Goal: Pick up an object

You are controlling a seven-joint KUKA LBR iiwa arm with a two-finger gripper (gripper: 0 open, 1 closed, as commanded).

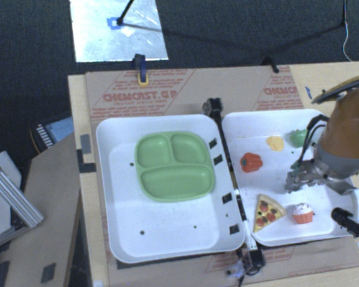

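Observation:
In the right bin (252, 122) lie a red pepper (251, 162), a small yellow piece (275, 142), a green piece (298, 137), a pizza slice (268, 212) and a cupcake (302, 213). My gripper (298, 180) hangs low over the right bin's middle right, above the cupcake and right of the red pepper. Nothing shows between its tips, and its dark fingers are too small and blurred to read. The arm's orange band (351, 132) covers the bin's far right side.
The left bin (115, 195) holds a green divided plate (174, 166). A black divider with clips (226, 160) runs between the bins. A yellow clamp (142, 74) sits at the bench's back edge, and a metal sheet (118, 26) lies behind it.

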